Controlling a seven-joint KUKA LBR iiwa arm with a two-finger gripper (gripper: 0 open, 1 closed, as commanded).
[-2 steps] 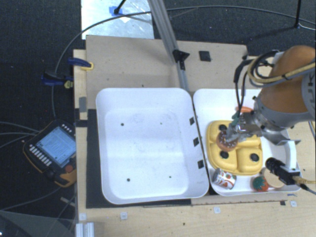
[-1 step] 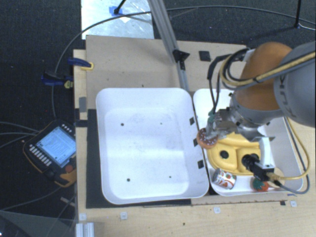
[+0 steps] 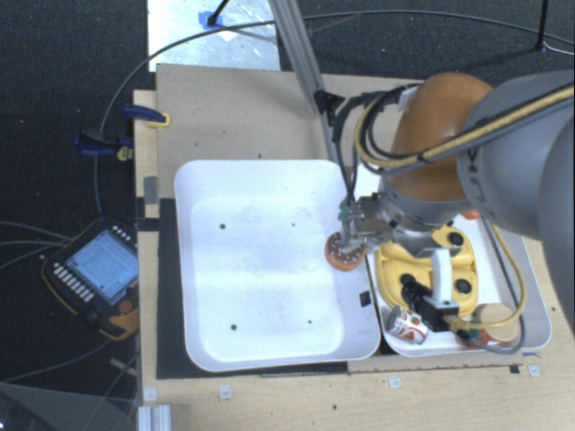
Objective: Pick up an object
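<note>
A small round brown disc (image 3: 342, 255) with a speckled, reddish face sits at the three o'clock edge of the left bin (image 3: 207, 330), right under the arm's tip and seemingly touching the rim. In the right bin (image 3: 539, 326), a yellow moulded toy (image 3: 404, 268) with dark round spots lies flat toward its middle, partly covered by the arm. At its six o'clock lie a small white and red can-like piece (image 3: 407, 326) on its side and, toward five o'clock, a pale tan rounded object (image 3: 497, 315).
</note>
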